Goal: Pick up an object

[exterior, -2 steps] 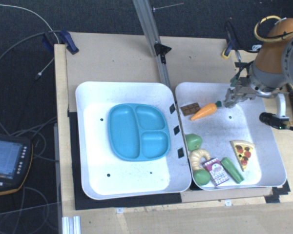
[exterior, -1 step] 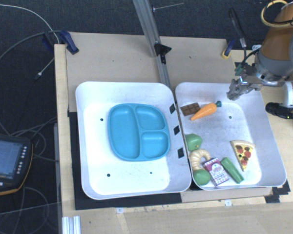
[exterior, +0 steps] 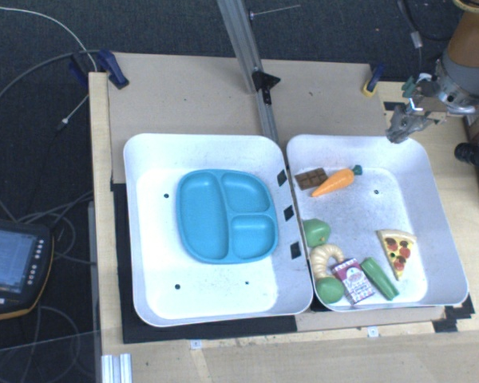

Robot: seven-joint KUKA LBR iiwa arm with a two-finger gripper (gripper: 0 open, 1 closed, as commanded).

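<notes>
Over the far right corner of the bench, I am seeing the gripper (exterior: 399, 131) hanging just past the back rim of the right bin (exterior: 431, 182), with nothing between it and the bin floor yet. Whether it is released or clenched I cannot tell from this slant; it reads as one grey lump under the wrist.

Toys are lying loose in that bin, as if dumped for grasping practice. An orange carrot (exterior: 335, 182) is resting against a brown chocolate bar (exterior: 310, 178) near the back left. A pizza slice (exterior: 397, 251) is sitting alone toward the right wall. Along the front, a green pepper (exterior: 316, 232), a cream ring (exterior: 327, 257), a small red carton (exterior: 354, 282) and a green cucumber (exterior: 380, 278) are crowding together, some touching.

I am judging the carrot the likeliest target: it is lying nearest the gripper, forward and to its left in the view, well apart from it.

A blue divided plate (exterior: 227, 215) is sitting in the left bin (exterior: 144, 214), probably as a drop-off.
</notes>
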